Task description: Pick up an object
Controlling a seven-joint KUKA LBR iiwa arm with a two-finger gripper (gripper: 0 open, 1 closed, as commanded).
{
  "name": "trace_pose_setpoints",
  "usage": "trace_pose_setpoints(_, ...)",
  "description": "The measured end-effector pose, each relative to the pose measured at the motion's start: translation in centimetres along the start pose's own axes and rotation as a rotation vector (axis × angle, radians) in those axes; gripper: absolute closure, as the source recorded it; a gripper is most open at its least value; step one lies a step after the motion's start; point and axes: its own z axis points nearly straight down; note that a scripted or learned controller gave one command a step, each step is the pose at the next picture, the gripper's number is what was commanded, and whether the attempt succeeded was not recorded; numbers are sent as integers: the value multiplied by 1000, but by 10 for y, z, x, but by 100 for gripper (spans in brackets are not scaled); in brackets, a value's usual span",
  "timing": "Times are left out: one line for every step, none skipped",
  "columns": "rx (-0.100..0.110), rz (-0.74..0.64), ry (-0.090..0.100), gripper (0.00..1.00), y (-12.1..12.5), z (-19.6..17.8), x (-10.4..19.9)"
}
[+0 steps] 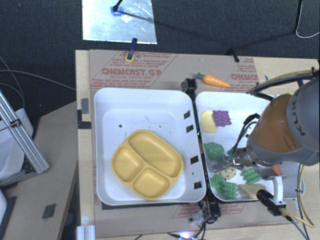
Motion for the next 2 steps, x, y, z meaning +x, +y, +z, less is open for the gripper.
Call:
trace_pose_setpoints(-5, -3, -1, 100, 4, -10, 0)
trace_pose_setpoints(-15, -11, -3, 100, 93, -105, 62)
